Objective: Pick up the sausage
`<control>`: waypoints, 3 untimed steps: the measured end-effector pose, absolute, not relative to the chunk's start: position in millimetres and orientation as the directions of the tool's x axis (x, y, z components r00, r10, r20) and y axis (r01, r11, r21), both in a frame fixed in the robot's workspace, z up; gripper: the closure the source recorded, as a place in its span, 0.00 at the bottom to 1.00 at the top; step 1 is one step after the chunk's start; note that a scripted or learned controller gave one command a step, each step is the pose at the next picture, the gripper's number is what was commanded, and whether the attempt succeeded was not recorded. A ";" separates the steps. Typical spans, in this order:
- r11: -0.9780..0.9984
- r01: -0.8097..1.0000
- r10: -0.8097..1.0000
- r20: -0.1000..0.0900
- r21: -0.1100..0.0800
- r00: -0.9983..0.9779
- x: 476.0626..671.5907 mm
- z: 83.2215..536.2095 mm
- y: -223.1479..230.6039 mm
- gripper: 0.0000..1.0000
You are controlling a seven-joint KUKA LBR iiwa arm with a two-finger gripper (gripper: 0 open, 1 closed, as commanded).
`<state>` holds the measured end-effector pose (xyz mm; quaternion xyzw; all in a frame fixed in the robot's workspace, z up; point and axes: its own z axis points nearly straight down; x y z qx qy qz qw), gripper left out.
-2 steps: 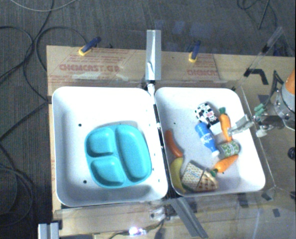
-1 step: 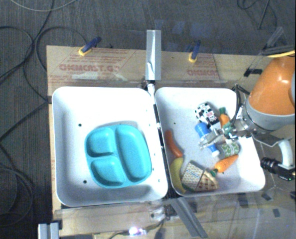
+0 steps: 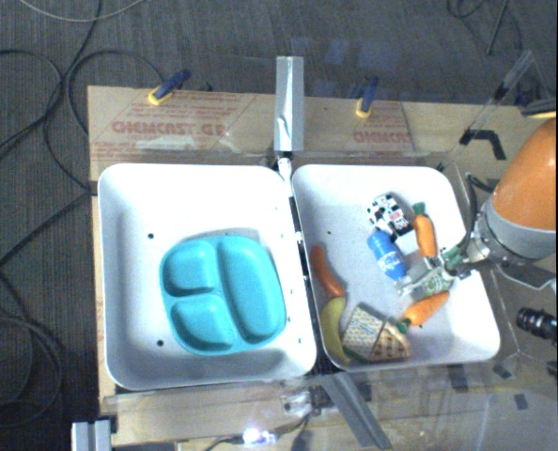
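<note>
The sausage is a short reddish-orange link lying by the left wall of the right bin, just above a banana. My gripper hangs low over the right side of that bin, well to the right of the sausage. It sits between an upper carrot and a lower carrot, close to a blue bottle. The grey wrist and orange band reach in from the right edge.
A banana and a waffle-patterned wedge lie at the right bin's front. A black-and-white toy sits toward the back. The left bin holds a turquoise divided plate.
</note>
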<state>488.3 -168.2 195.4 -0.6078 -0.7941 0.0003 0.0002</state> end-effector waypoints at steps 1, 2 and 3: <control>0.089 0.996 0.996 0.002 -0.004 -0.089 518.9 113.3 -98.7 0.00; -0.337 0.941 0.941 0.000 0.004 0.337 556.0 88.7 -99.1 0.00; -0.281 0.960 0.960 -0.004 -0.002 0.281 568.0 183.3 -63.1 0.00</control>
